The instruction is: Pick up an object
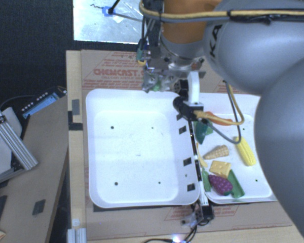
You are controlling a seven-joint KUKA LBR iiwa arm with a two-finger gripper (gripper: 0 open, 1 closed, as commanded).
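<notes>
The big grey arm [263, 59] leans in over the bench, and its gripper [154, 81] hangs at the far rim of the left bin [131, 146]. From here I cannot tell whether the hand is clenched or released, and I see nothing in it. Everything worth picking lies in the right bin [251, 178], nearer to me than the hand and off to its side: a corn cob [246, 151], green pod [236, 184], purple grapes [220, 185], cheese wedge [220, 167] and pale cone [217, 151]. They look loosely tipped in, apart enough to grasp singly. Both bins sit on printed cardboard [111, 75]. Behind the hand there's dark floor and a shiny plate [101, 14].
</notes>
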